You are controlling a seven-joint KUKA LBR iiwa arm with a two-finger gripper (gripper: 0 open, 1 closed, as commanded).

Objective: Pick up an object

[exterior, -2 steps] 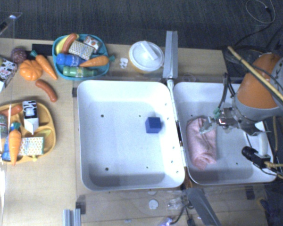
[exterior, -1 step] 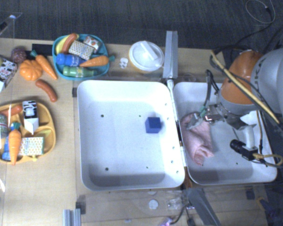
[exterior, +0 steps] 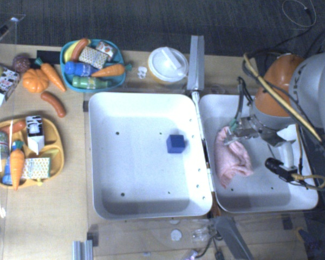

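In right bin [exterior: 271, 196], at roughly 9 o'clock of its floor, lies pink cloth [exterior: 233, 157], crumpled, near the left wall. Gripper [exterior: 235, 131] poised at cloth's upper end, touching or just above; contact not resolvable. Finger spread: cannot tell. Cloth not lifted, so judged pre-grasp; closing, lifting and clearing the bin all left to do. Long axis of cloth runs 12 to 6 o'clock, narrower end toward 12. In left bin [exterior: 124, 199], blue cube [exterior: 176, 143] right of centre, untouched.
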